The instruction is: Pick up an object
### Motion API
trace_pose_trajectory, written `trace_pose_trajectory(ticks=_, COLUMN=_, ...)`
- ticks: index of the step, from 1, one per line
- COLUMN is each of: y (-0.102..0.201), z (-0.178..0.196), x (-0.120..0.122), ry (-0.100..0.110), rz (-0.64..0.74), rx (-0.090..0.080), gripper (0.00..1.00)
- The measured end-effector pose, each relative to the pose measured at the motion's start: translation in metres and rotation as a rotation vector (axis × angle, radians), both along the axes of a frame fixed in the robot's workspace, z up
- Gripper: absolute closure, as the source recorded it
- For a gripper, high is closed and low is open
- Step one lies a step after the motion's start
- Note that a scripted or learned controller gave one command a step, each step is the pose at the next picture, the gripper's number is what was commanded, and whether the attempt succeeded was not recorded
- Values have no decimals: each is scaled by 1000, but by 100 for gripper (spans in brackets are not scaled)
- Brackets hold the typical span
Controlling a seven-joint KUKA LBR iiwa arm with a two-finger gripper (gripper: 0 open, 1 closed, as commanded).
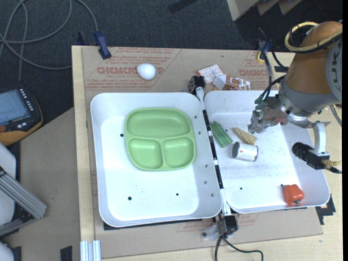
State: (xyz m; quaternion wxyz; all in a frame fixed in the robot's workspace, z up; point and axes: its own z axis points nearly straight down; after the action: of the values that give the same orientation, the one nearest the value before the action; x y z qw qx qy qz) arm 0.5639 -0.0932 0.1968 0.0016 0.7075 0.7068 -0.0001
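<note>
My gripper (258, 125) hangs low over the right bin (272, 197), near its back middle. Just left of and below it lies a tan cone-shaped piece (243, 135). A white cylinder with a dark end (245, 152) rests a little below the cone. A green flat piece (221, 134) lies by the bin's left wall. A red-orange object (292, 194) sits near the front right corner. Nothing shows between the gripper's fingers.
The left bin (109, 189) holds a green divided tray (160, 137). A white egg-like ball (145, 70) and some small packets (217, 78) lie on the cardboard behind the bins. A black fitting (307, 154) juts from the arm over the right bin's right side.
</note>
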Motion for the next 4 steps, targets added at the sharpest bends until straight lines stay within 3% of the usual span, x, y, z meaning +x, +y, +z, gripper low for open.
trace_pose_trajectory(ticks=1, y=1, z=0, x=0, ry=0, rz=1, rx=1, gripper=0)
trace_pose_trajectory(ticks=2, y=-29, z=-112, x=13, ry=2, rz=0, rx=2, gripper=0)
trace_pose_trajectory(ticks=3, y=-31, z=-59, x=89, ry=-1, rz=3, rx=1, gripper=0)
trace_pose_trajectory(ticks=4, y=-71, z=-75, x=44, ry=4, rz=0, rx=2, gripper=0)
